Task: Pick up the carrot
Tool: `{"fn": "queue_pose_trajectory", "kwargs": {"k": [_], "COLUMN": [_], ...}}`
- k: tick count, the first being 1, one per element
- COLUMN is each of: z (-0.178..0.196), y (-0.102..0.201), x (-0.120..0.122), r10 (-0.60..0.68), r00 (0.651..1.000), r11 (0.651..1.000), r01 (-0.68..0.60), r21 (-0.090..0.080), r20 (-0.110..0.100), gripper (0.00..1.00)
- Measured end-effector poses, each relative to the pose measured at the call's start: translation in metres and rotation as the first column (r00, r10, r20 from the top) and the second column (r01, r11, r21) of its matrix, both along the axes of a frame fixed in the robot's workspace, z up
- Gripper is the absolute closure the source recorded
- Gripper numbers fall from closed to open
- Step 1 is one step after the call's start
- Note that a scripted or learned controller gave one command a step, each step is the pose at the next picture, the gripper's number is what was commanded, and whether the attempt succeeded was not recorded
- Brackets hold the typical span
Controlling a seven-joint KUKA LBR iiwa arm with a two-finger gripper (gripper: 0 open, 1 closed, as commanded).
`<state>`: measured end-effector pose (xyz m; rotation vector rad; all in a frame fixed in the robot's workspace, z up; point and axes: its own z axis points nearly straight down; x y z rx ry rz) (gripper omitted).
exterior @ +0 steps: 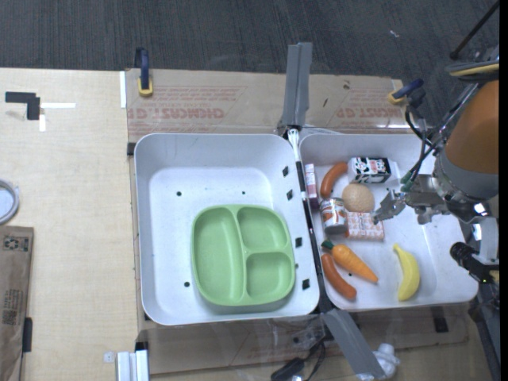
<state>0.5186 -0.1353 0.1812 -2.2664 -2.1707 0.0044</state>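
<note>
The carrot (355, 263) is orange with a small green top and lies slanted in the right bin (444, 292), near its front left. My gripper (391, 205) hangs over the middle of that bin, up and to the right of the carrot and apart from it. It sits just right of a tan round roll (358, 198) and a red-and-white box (366, 227). Nothing of the carrot is covered.
An orange sausage (337, 279) lies just left of the carrot, and a second one (333, 178) farther back. A banana (407, 272) lies to the right, with a cow-patterned carton (371, 168) at the back and a small can (332, 213) by the divider. The left bin holds a green divided plate (242, 255).
</note>
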Motion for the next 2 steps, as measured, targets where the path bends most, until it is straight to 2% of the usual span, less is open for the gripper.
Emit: {"fn": "queue_pose_trajectory", "kwargs": {"k": [1,2], "z": [-0.072,-0.0809], "y": [0.0413,0.0413], "x": [-0.0344,-0.0342], "r10": [-0.1,-0.258], "r00": [0.995,0.966], "r11": [0.995,0.966], "r01": [0.1,0.258], "r21": [0.0,0.003], "r20": [0.013,0.027], "gripper": [0.0,0.0]}}
